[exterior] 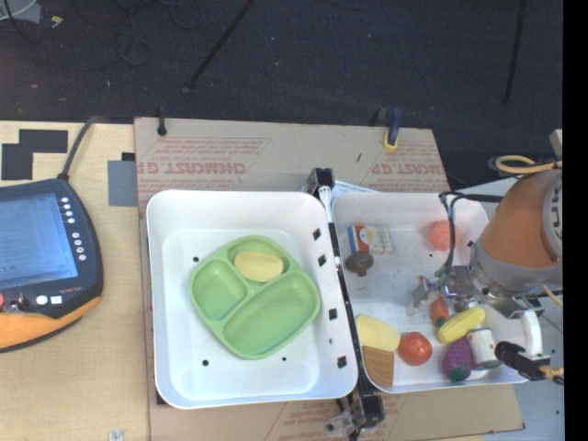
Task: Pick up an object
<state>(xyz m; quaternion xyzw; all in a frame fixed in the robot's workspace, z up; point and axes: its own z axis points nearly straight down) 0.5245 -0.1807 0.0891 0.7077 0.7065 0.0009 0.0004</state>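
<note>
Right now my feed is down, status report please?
End effector low in right bin, above toy pile. Corn and tomato beside it, nothing seen held.

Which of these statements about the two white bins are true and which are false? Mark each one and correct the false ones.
1. The green divided plate lies in the left bin. True.
2. A pale yellow item sits in one of the plate's compartments. True.
3. The red tomato lies on the green plate. False: it is in the right bin, beside the yellow wedge.
4. The corn cob is in the left bin. False: it is in the right bin, near the gripper.
5. The arm's orange band shows at the right side of the view. True.
</note>
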